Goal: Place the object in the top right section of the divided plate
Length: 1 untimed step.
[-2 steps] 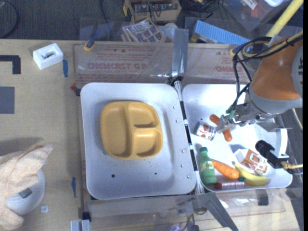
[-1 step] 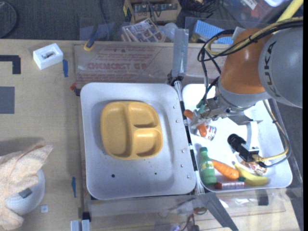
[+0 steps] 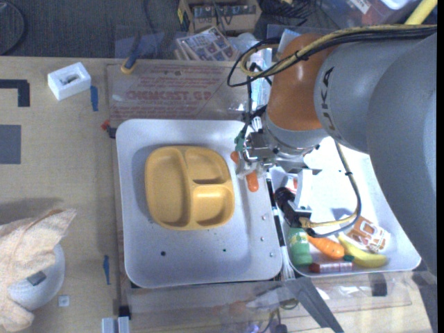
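The yellow divided plate (image 3: 189, 186) in the left bin (image 3: 139, 255) was seen without any object, the gripper (image 3: 250, 159) state could not be told, and placement was judged outstanding.

1. The divided plate (image 3: 189, 187) is yellow, with rounded corners and three sections: one long section on its left and two smaller ones on its right.
2. It lies flat in the left white bin (image 3: 180, 255), in the bin's upper half, near the wall between the bins.
3. A small orange object (image 3: 252, 181) hangs at the bin's right edge, just right of the plate; its exact form cannot be told.
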Each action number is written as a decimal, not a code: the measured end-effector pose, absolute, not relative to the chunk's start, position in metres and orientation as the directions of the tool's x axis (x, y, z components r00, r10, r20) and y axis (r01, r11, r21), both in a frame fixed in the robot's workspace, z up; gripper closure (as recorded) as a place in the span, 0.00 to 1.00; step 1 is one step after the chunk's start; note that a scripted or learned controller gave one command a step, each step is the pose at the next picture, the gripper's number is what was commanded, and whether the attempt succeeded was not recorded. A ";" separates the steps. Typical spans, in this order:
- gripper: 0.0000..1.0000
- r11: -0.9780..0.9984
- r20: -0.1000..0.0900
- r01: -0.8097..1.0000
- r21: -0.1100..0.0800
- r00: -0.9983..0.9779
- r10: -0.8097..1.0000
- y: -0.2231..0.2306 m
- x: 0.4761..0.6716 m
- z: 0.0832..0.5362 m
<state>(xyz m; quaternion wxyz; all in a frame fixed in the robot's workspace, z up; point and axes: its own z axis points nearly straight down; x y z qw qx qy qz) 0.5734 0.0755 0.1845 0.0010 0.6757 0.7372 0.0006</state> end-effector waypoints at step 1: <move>0.00 0.087 -0.001 0.996 0.002 -0.087 0.996 0.076 0.573 0.185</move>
